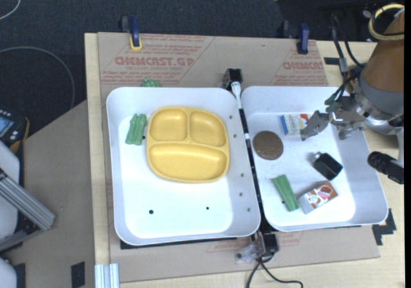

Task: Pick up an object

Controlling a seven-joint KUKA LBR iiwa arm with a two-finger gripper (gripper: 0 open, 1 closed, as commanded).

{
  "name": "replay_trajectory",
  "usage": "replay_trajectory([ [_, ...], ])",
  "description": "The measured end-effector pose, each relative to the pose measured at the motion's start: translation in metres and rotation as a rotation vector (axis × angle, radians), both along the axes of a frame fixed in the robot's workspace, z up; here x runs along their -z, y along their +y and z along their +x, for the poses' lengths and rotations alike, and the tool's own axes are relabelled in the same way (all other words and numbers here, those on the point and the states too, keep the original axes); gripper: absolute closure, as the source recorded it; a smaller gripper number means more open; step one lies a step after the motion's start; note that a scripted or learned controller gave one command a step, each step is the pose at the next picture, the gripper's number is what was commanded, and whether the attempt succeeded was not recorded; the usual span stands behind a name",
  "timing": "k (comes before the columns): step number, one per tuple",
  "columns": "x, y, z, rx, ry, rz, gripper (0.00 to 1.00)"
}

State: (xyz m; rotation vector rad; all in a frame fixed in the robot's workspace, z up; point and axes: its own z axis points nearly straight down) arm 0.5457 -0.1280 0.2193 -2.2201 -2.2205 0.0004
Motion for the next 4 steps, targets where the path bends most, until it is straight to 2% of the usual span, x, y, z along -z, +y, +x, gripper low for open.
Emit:
replay_trajectory([
  [1,-0.011,0.000,0.001,-0.001,-0.003,-0.001,1.00],
  [2,0.015,0.107,-0.013,-0.010,0.004,0.004,1.00],
  [3,-0.086,0.175,0.074,-0.007,-0.016,0.000,1.00],
  [4,-0.132,0.243,0.053,-0.008,-0.009,0.002,1.00],
])
